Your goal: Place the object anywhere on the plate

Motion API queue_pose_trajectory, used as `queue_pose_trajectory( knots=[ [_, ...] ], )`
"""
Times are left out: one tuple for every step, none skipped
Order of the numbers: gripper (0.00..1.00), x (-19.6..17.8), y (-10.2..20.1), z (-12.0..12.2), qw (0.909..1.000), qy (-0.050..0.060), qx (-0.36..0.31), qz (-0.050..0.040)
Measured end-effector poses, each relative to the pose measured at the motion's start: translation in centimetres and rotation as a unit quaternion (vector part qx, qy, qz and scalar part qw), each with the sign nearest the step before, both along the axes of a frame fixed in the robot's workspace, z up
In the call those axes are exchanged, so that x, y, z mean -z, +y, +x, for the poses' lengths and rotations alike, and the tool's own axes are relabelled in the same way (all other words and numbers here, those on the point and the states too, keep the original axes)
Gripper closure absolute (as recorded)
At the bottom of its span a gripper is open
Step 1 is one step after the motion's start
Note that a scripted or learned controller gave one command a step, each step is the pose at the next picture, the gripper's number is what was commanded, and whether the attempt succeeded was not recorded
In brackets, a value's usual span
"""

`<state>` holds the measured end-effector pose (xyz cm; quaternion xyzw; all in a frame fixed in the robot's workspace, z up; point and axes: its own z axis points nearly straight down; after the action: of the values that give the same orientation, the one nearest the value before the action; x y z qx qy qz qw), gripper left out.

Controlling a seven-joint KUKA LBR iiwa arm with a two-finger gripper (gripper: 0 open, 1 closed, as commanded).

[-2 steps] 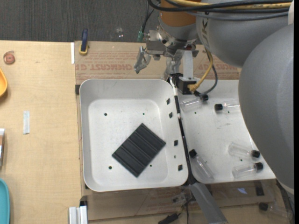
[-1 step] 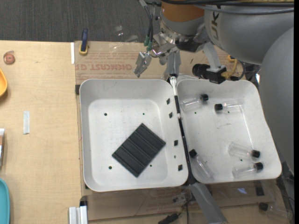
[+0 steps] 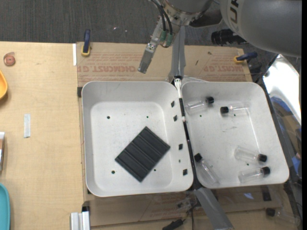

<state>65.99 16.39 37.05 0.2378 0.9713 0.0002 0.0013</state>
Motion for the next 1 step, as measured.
queue_pose_trajectory(
  knots=[
    [1.00,-0.89,-0.18,0.14,1.0000,-0.001,0.003,0.0000]
  ],
)
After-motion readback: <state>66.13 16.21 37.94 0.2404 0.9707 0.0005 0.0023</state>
